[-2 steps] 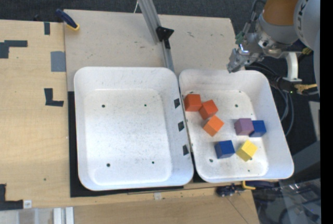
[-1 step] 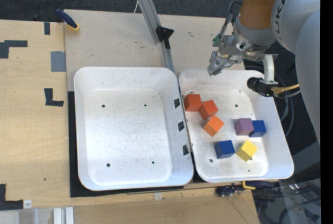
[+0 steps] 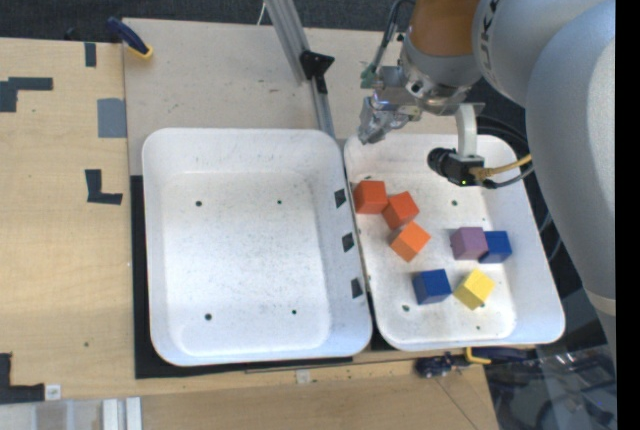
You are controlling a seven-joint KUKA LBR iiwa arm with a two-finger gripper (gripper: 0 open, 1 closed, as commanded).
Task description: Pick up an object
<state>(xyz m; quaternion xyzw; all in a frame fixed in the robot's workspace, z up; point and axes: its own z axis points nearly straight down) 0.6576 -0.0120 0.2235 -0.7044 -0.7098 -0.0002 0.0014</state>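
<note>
- Blocks sit in the right bin [image 3: 520, 318], seven of them, all loose on its white floor.
- Three orange blocks cluster toward the bin's left wall: one [image 3: 370, 196] farthest back, a second [image 3: 401, 210] touching its near-right corner, a third [image 3: 410, 241] just nearer.
- A purple block [image 3: 467, 242] and a blue block [image 3: 496, 246] sit side by side, touching, right of centre.
- Nearer still, another blue block [image 3: 431, 285] and a yellow block [image 3: 475, 289] lie close together.
- The gripper [image 3: 378, 126] hangs over the bin's far left corner, apart from every block; whether it is open or closed, I cannot tell.
- A black fitting [image 3: 455, 165] on the arm hangs over the bin's far part.
- A metal pole [image 3: 285, 13] slants down to the gap between bins.
- The left bin [image 3: 165, 218] lies beside it.
</note>
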